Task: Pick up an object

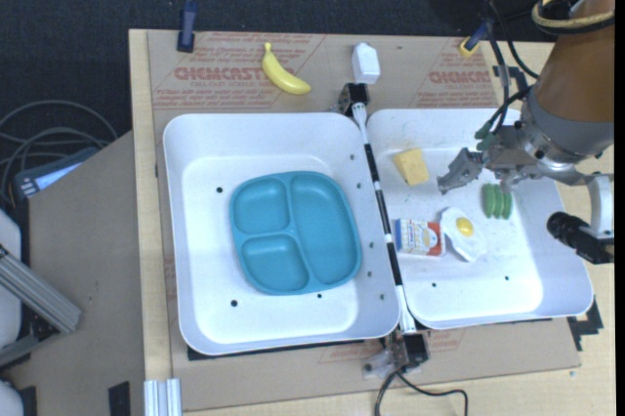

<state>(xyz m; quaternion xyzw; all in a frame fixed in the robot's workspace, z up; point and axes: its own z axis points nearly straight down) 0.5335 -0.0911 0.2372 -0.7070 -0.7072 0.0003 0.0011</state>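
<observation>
Where bins meet, perhaps open jaws (485, 172).

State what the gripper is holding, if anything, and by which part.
Nothing. The gripper hangs open above the right bin, with the green object lying free beside it.

A robotics lab – cardboard-topped bench (225, 72), loose cables (39, 126)

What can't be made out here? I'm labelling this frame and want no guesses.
- Tool: open or shut is unclear; its tips blur over the right bin.
- Green item: too small and partly under the tool to identify.
- Carton: print too small to read.
- Arm: cut off by the right edge.
- Banana: lies outside both bins, clear.
</observation>
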